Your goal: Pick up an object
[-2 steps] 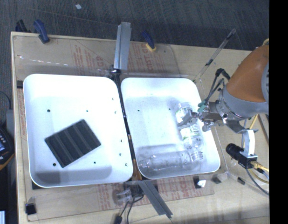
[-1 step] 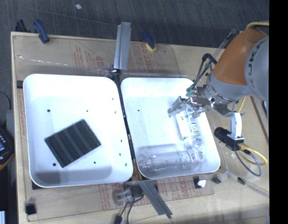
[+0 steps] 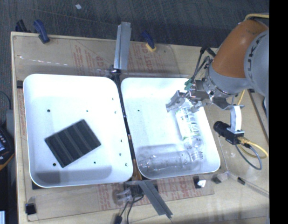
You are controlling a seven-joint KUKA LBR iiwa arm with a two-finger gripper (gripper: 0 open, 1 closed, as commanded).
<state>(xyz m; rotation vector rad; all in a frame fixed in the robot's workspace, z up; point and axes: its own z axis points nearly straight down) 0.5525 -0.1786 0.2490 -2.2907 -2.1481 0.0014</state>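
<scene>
A clear plastic bottle with a white and green label (image 3: 188, 125) lies along the right side of the right bin (image 3: 148, 125). A second clear bottle (image 3: 168, 160) lies across that bin's front edge, and the two touch at the front right corner. My gripper (image 3: 186, 103) hangs over the far end of the labelled bottle, open, with one finger on each side of that end. Nothing is held. In the left bin (image 3: 41, 92) a black ribbed rectangular pad (image 3: 72, 142) lies flat toward the front.
A metal divider bar (image 3: 121, 45) runs up from between the bins at the back. Blue clamps (image 3: 41, 31) hold the board at the far edge. A yellow cable trails on the bench to the right of the right bin.
</scene>
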